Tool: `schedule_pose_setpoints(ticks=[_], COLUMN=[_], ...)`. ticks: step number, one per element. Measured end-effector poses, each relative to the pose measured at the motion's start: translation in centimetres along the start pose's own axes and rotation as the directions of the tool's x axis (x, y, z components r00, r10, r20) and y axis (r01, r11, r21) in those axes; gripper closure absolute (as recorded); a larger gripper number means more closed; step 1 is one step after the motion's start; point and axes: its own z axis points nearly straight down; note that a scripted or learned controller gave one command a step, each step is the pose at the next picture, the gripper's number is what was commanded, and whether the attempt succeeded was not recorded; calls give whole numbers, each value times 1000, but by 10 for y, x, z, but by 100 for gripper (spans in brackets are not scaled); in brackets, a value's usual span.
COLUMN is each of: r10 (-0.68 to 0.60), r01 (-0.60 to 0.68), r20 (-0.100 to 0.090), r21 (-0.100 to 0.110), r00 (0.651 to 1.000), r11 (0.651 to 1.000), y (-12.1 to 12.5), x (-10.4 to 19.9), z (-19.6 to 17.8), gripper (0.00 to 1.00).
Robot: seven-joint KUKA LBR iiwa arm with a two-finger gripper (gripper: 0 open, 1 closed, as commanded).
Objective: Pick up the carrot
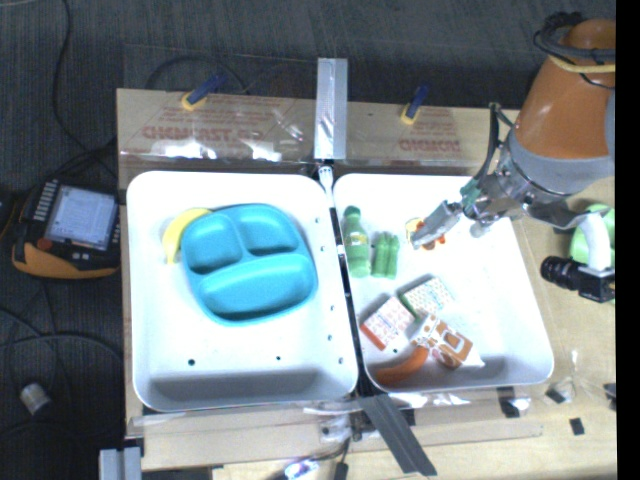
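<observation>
The carrot (396, 370) looks like the orange-brown curved piece at the front of the right bin (520, 298), partly under a printed packet (440, 340). My gripper (432, 230) hangs over the back middle of that bin, pointing left, well behind the carrot. A small orange spot shows at its tip; what it is I cannot make out.
Two green bottles (353, 238) (385, 253) lie by the right bin's left wall, close to the gripper. Two more packets (424, 295) (386, 320) sit mid-bin. In the left bin (160, 348) a blue divided tray (248, 260) lies against a yellow banana (180, 230).
</observation>
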Motion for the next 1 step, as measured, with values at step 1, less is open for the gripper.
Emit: schedule_pose_setpoints(ticks=[1], r10=[33], r01=[-33], r20=[1], r21=[0], r00=[999], r11=[999], y=[16], x=[-1], z=[25], gripper=[0])
